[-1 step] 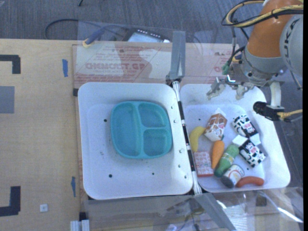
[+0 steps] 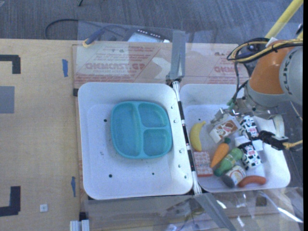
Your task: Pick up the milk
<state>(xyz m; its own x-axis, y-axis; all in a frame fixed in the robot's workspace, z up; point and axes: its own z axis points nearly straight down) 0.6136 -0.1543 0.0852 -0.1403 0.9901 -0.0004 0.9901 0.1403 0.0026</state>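
White plastic forms both bins: in the left bin (image 2: 91, 129) a teal tray (image 2: 141, 129) with three compartments is seen, lying flat near the middle. The right bin (image 2: 202, 97) is crowded, and its far right rim is partly covered by the arm (image 2: 274, 76), whose orange band is cut off by the picture's edge. The gripper (image 2: 230, 113) is lowered over the bin's upper middle, just above a small carton with a brown print (image 2: 225, 129); whether the jaws are spread or closed cannot be told, since the wrist hides them. Two cow-patterned milk cartons are made out: one milk (image 2: 250, 127) just right of the gripper, the other (image 2: 250, 156) lower down (both partly masked by neighbours). A banana (image 2: 196, 135) is set by the bin's left wall, a red packet (image 2: 202, 163) below it. A carrot (image 2: 219, 154), a green item (image 2: 232, 159), a can (image 2: 232, 175) and a sausage (image 2: 251, 180) are heaped toward the near rim, touching or overlapping.
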